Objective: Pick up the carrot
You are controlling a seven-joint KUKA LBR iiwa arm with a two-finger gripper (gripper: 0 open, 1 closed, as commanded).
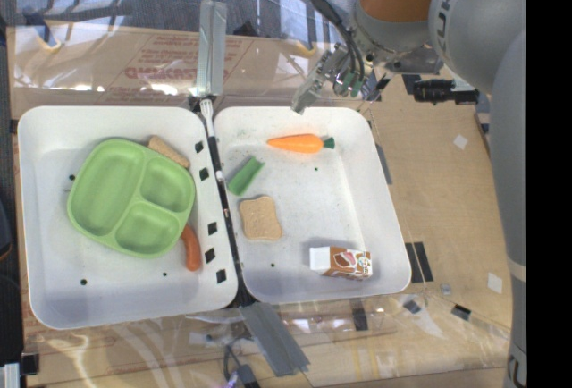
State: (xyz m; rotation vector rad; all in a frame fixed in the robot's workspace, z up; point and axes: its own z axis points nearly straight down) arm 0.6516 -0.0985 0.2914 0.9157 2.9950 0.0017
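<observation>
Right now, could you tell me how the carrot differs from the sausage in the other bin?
The carrot lies crosswise in the right bin; the sausage lies lengthwise in the left bin, beside the green plate. The carrot tapers and has a green top; the sausage is blunt-ended and darker. Both are orange-toned and elongated.

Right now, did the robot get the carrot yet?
Not yet. Nothing looks done: the carrot lies flat in the right bin, near its far edge. The end effector hangs over that bin's far rim, just beyond the carrot and apart from it. Left to do: come down on the carrot, grip it and lift it out.
</observation>
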